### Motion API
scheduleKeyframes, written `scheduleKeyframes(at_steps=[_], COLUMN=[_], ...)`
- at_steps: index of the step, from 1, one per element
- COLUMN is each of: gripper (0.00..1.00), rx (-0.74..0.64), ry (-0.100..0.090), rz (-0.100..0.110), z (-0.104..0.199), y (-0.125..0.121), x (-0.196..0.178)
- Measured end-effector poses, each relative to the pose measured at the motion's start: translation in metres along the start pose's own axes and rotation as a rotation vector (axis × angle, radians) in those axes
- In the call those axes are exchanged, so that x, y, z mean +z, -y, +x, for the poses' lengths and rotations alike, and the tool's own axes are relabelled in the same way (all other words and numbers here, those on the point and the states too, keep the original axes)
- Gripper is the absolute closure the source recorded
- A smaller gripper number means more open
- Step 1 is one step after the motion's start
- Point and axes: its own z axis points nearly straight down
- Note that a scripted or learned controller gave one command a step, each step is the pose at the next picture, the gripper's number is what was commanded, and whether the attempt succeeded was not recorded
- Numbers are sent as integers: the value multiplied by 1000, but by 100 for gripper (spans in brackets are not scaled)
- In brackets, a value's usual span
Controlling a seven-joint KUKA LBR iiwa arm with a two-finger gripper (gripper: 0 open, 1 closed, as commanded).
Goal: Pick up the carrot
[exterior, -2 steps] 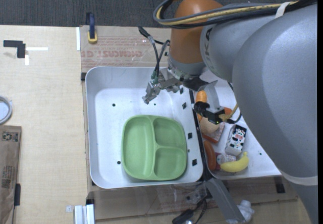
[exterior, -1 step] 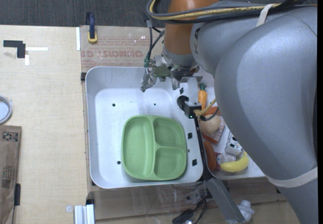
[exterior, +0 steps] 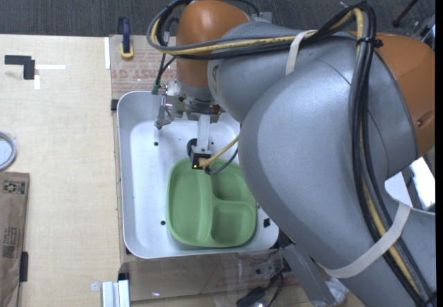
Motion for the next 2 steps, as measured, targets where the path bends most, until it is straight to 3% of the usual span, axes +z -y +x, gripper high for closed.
scheduleKeyframes(at_steps=[1, 2], gripper=[0, 100], rx=[-153, -149], ry=[-1, 0], rz=[3, 3], z=[-35, -36], y=[65, 64], x=[1, -7])
